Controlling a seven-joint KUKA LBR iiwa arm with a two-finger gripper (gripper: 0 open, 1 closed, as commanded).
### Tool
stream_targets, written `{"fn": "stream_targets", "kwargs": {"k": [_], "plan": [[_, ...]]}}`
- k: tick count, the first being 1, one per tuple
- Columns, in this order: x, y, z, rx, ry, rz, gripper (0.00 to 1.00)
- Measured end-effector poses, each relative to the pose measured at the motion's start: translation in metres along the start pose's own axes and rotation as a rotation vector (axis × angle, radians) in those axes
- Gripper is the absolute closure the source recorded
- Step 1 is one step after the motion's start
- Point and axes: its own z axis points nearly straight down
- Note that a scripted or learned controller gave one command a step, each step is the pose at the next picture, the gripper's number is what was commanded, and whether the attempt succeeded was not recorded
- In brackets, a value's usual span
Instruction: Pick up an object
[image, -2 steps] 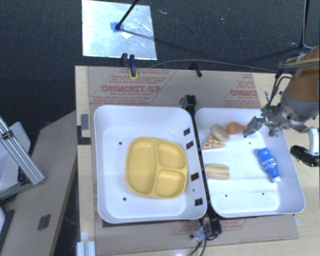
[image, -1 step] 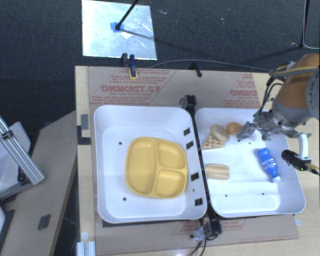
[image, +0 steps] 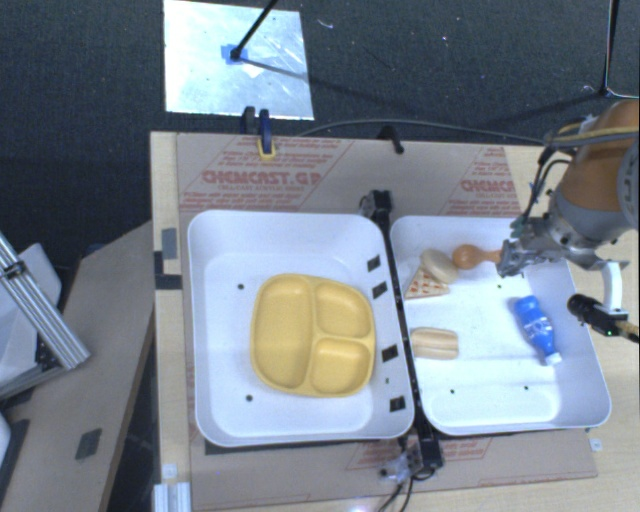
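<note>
My arm (image: 600, 170) is grey with an orange band. Both bins (image: 300, 240) are white. The left one holds a yellow tray (image: 312, 335). The right one holds a blue bottle (image: 536, 328) with a white label, a tan bun (image: 434, 343), and a tan wedge (image: 428, 285) with a red waffle pattern.

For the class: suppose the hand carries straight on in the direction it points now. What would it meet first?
The hand points down and toward the wooden spoon-like piece at the back of the right bin, so probably that. Depth is hard to judge from this slanted view; it may reach the bin floor just beside it.
</note>
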Motion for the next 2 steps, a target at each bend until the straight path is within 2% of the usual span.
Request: {"fn": "stream_targets", "kwargs": {"k": [2], "plan": [[0.005, 0.0, -0.129, -0.004, -0.001, 0.0, 1.0]]}}
